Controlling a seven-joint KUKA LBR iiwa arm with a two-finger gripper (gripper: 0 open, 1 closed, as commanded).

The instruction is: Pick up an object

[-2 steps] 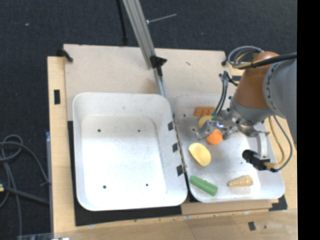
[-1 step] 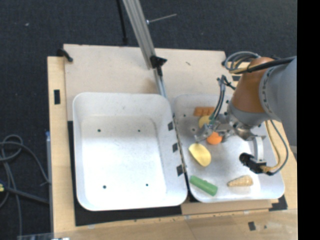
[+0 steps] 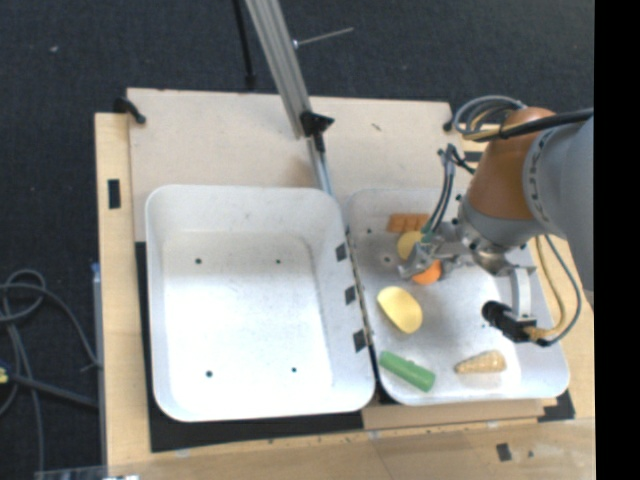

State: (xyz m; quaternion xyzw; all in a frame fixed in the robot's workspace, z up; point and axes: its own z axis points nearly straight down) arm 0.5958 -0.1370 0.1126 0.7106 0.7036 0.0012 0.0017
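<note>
The right bin holds several small objects. A yellow rounded piece lies near its middle. A green cylinder rests at the front left, and a tan lumpy piece at the front. An orange block and a small yellow piece sit at the back. My gripper hangs low over the back of this bin, right beside the small yellow piece and just above a small orange object. The gripper's body partly hides that orange object.
The left bin stands beside the right one, with their walls meeting mid-bench. A slanted metal post rises behind the bins. The arm's cables loop over the right bin's right side. Loose cords lie on the floor at far left.
</note>
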